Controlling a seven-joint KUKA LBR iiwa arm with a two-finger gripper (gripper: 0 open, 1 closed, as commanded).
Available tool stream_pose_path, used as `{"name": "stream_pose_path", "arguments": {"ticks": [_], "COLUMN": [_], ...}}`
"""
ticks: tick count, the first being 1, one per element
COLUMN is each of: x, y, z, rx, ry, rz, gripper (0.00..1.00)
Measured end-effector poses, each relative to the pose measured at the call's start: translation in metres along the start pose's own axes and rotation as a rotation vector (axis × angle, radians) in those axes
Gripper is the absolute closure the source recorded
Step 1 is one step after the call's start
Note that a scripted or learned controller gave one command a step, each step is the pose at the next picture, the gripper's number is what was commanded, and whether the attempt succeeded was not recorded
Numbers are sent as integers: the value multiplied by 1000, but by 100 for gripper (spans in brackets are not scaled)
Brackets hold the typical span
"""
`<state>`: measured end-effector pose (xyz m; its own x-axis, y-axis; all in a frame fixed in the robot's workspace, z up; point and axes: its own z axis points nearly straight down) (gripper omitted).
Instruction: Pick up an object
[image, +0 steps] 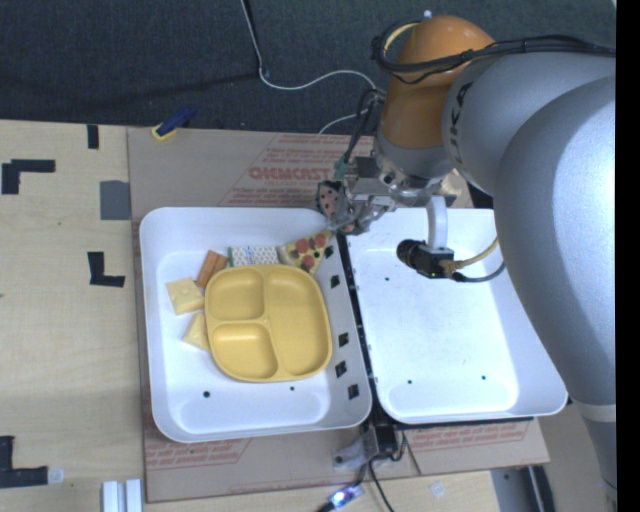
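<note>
Hovering over the left bin's (160, 330) far right corner near small pieces (306, 250) beside the yellow plate (268, 322), the gripper (338, 208) shows me no grasp; finger state I cannot tell.

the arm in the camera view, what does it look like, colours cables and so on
The arm is bulky, rounded and smooth, light grey with a glossy orange band above the wrist. Below the band sits a small metallic wrist section carrying the gripper, dark and compact with exposed metal parts. A black cable loops over the orange band, and a short black cylindrical fitting hangs from a pale hose beside the wrist.
</note>
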<state>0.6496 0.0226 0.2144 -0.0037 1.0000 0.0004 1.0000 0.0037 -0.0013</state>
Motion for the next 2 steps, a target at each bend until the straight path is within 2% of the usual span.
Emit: {"name": "stream_pose_path", "arguments": {"ticks": [1, 2], "x": [-9, -8], "y": [10, -7], "z": [-11, -8], "rx": [0, 2], "ry": [0, -2], "rz": [1, 3], "gripper": [100, 100]}}
